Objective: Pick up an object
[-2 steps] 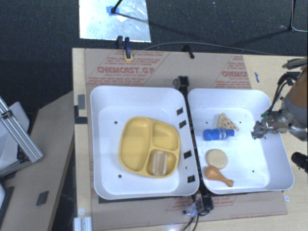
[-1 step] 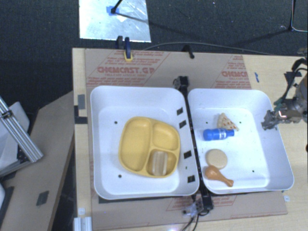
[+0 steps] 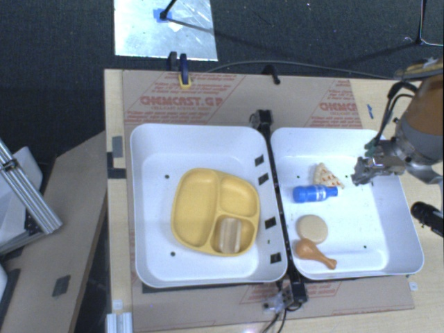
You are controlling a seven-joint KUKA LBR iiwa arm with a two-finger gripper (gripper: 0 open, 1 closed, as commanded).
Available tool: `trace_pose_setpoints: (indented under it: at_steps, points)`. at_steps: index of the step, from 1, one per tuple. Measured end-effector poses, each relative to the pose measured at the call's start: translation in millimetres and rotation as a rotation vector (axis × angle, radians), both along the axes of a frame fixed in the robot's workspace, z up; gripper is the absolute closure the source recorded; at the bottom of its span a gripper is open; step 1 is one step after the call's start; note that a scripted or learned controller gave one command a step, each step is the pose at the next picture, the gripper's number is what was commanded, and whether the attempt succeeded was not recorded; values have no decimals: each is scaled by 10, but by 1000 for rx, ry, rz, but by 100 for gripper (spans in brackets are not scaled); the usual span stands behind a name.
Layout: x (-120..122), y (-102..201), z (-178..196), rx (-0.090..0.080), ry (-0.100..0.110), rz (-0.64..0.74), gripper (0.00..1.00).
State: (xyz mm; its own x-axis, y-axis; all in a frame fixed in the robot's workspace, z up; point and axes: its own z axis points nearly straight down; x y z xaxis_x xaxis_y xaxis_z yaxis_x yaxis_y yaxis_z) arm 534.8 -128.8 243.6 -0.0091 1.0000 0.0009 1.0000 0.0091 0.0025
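The right bin (image 3: pixel 395 207) holds a pizza-slice toy (image 3: pixel 326 176), a blue bottle (image 3: pixel 313 193) lying on its side, a round tan cookie (image 3: pixel 311 228) and a drumstick toy (image 3: pixel 314 252). My gripper (image 3: pixel 365 169) hangs over the right bin's upper right part, to the right of the pizza slice and apart from it. Nothing shows between its fingers.
The left bin (image 3: pixel 149 207) holds a yellow divided plate (image 3: pixel 215 212) with a pale item in its lower compartment. A black divider strip (image 3: pixel 272 193) runs between the bins. The arm's body (image 3: pixel 423 134) stands over the right bin's right rim.
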Motion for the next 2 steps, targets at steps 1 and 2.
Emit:
trace_pose_setpoints:
  at_steps: [1,2]
  points:
    - [185,558,67,1,-2,2,100]
    - [406,1105,76,1,-2,1,100]
